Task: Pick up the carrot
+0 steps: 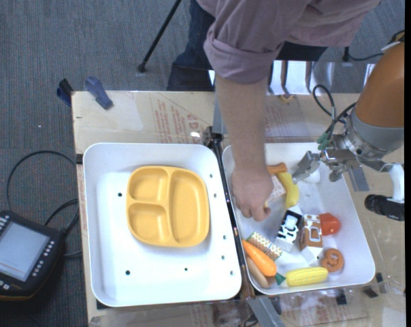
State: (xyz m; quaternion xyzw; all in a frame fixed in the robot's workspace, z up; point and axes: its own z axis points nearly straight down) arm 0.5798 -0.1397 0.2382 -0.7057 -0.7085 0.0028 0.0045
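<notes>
carrot (259, 257) | beside corn (307, 276) | person's hand (250, 193) above

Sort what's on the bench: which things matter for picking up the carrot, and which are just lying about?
For the job:
carrot
gripper
right bin

Lying about:
yellow divided plate
left bin
corn cob
banana
pretzel
person's hand

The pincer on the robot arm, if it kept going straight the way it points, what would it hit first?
Probably the banana: the pincer points left and slightly down toward it, with the person's hand just beyond. Depth is unclear.
</notes>
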